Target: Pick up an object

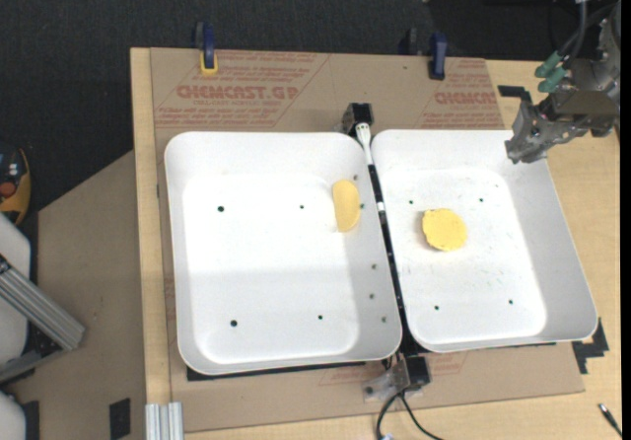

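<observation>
Two shallow white plastic bins are set side by side on a brown cardboard-covered bench (296, 83); in the left bin (256, 330) an elongated yellow piece (346, 205) is seen near the right wall; in the right bin (532, 300) a round flat yellow disc (445, 230) lies near the middle; the grey metal gripper (525, 147) is held over the right bin's upper right corner, well apart from the disc; nothing is seen in its grasp, and it cannot be told whether it is spread or closed.
</observation>
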Robot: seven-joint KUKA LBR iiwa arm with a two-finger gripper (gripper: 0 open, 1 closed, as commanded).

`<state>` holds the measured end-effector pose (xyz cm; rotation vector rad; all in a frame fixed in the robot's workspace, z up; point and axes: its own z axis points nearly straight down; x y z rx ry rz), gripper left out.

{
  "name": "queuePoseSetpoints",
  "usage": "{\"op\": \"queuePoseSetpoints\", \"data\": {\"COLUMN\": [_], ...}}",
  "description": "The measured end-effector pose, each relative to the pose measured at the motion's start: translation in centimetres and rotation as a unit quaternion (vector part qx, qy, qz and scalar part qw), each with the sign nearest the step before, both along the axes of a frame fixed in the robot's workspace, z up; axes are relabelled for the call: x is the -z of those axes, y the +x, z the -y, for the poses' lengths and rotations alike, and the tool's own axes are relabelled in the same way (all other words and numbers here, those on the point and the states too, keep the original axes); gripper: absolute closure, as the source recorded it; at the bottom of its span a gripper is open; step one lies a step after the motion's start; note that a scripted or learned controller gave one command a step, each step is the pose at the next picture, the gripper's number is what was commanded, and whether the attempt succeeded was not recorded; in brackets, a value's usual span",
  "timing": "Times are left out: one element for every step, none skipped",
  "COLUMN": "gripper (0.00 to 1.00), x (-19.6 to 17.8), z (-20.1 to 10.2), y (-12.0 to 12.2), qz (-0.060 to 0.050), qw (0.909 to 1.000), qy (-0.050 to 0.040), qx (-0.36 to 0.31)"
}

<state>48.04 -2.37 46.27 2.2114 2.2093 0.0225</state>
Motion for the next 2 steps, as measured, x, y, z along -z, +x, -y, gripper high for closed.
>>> {"op": "queuePoseSetpoints", "data": {"gripper": [1.0, 1.0], "x": [11.4, 6.7], "z": [-12.3, -22.5], "y": [-0.3, -0.2], "qz": [-0.017, -0.008], "qw": [0.9998, 0.9999], "qy": [0.0008, 0.0029], "qx": [-0.007, -0.007]}}
